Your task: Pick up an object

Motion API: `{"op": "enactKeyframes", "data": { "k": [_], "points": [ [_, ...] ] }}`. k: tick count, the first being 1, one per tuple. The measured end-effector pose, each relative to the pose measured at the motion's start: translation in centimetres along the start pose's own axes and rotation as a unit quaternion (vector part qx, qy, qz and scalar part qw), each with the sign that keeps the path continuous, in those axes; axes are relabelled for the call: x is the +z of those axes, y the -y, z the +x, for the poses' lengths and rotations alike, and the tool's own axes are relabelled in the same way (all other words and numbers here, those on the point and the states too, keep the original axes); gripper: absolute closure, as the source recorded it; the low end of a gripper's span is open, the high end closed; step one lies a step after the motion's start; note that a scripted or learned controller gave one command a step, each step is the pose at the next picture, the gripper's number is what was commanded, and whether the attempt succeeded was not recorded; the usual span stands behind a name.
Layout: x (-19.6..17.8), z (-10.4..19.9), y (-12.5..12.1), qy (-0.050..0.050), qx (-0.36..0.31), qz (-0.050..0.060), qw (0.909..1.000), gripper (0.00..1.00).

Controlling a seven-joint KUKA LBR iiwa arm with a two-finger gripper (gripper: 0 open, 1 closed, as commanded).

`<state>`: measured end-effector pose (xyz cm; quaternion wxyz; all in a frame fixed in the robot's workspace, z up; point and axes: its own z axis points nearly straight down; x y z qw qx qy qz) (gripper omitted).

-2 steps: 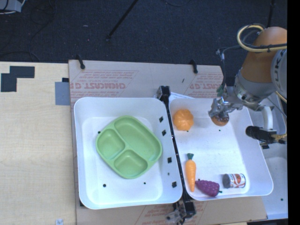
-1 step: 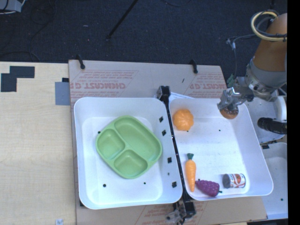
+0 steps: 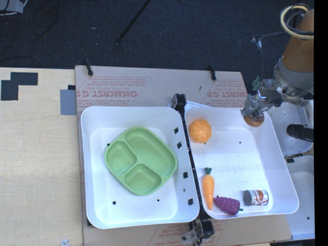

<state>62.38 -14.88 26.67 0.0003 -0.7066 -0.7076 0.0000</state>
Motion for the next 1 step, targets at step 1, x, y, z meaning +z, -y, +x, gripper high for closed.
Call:
{"op": "enactKeyframes", "data": {
  "k": [1],
  "points": [
    [1.56, 5.91, 0.26, -0.001, -0.001, 0.002, 1.0000, 1.00]
  ]
}}
